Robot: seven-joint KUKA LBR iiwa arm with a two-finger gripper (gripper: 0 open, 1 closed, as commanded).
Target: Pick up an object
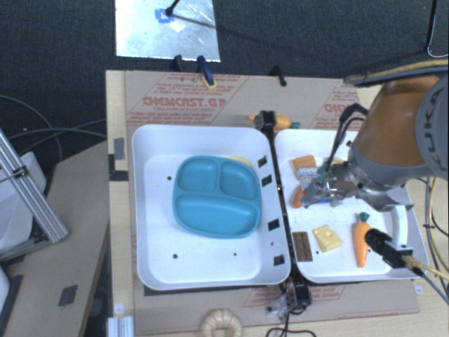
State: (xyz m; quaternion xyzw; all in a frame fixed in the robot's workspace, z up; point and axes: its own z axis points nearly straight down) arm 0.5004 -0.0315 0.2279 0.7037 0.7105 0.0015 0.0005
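My gripper hangs low over the left half of the right bin, with the grey arm and its orange band behind it to the right. A small orange piece lies right at the gripper's tip, partly hidden by it. A tan bread slice lies just beyond the gripper. Toward the front of the bin are a brown chocolate bar, a yellow cheese wedge and a carrot.
The left bin bears a blue divided plate with a yellow item peeking out behind it. An orange object lies outside the bins at the back. A black divider with clips runs between the bins.
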